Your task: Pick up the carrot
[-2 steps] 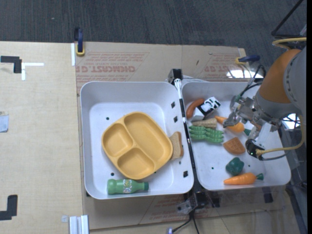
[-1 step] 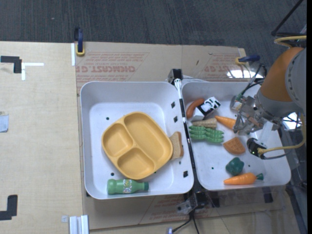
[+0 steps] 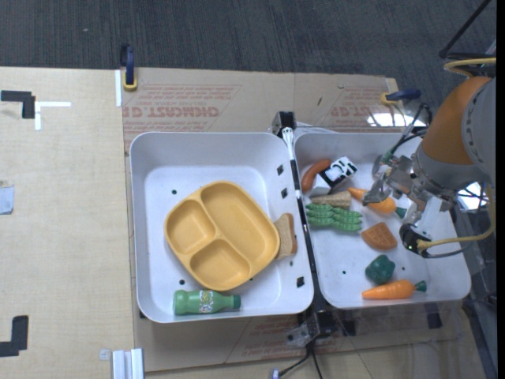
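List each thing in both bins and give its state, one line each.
yellow divided plate: flat in left bin, compartments bare
green bottle: lying on its side, left bin
bread slice: against the plate's right edge
carrot: lying flat, right bin's near edge, not gripped
green pea pods: lying flat, right bin
gripper: low over a small orange piece

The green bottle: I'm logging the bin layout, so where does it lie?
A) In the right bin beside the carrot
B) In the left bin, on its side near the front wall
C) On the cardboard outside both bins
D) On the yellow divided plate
B: the green bottle lies on its side in the left bin, just below the yellow divided plate.
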Tool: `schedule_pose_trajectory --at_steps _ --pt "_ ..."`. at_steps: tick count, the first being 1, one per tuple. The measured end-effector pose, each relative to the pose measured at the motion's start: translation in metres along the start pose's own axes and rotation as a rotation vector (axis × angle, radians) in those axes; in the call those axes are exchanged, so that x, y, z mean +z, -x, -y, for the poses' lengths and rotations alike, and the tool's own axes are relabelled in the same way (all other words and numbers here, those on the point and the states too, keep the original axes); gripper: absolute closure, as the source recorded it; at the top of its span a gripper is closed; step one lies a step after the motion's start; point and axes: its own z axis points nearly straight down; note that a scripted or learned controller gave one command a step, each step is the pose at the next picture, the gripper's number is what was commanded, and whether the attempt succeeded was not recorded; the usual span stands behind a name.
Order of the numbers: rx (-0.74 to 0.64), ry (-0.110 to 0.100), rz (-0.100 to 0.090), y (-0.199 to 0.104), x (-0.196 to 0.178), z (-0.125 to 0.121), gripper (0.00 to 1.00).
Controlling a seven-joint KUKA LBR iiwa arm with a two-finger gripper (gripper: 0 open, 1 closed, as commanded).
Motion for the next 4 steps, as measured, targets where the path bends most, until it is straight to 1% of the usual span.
schedule_pose_trajectory --at_steps 1,2,3,4 --pt "-0.003 -0.003 0.0 0.0 -0.008 0.0 1.0" --pt "-0.003 -0.003 0.0 0.0 -0.008 0.0 0.0" --pt "0.485 0.034 -0.019 -0.013 0.004 -0.018 0.0" --pt "0.502 0.013 -0.005 -0.018 0.013 0.005 0.0"
